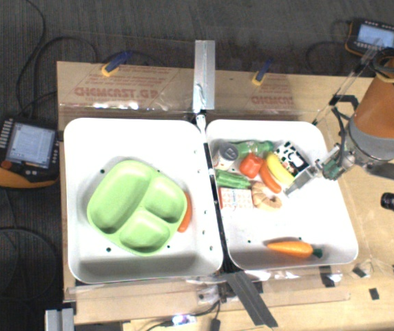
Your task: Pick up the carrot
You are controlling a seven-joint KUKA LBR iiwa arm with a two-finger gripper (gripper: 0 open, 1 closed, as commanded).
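Observation:
The carrot point(288, 247), orange with a small green stub at its right end, lies flat near the front wall of the right bin point(335, 216). My gripper point(293, 183) reaches in from the right and hovers at the right edge of the pile of toy food in the back of that bin. It is well behind the carrot and apart from it. Nothing can be seen in its grasp.
The pile holds a yellow banana point(277, 165), a red pepper point(251, 164), green vegetables point(233, 180) and a black-and-white piece point(292, 157). The left bin point(80, 143) carries a green divided plate point(136, 205) with an orange item point(184, 214) at its right edge. A handheld pendant point(25, 150) lies at left.

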